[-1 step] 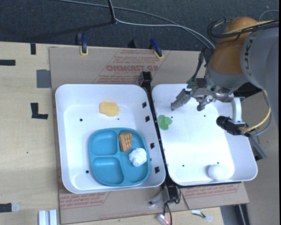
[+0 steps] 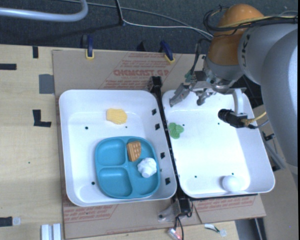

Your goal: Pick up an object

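Currently the gripper (image 2: pixel 188 96) hangs over the far left corner of the right bin (image 2: pixel 250 154), fingers spread apart, nothing between them. A green object (image 2: pixel 176 130) lies on that bin's floor at its left edge, near the gripper but apart from it. A white ball (image 2: pixel 232 183) rests near the bin's near right corner. Left bin (image 2: pixel 72 134): a yellow piece (image 2: pixel 116 116) lies toward the far edge. A blue tray (image 2: pixel 110 156) sits against the near edge; a waffle piece (image 2: pixel 134 150) is in its upper right compartment, and a white lump (image 2: pixel 147 167) lies on the tray's right side, just below it.
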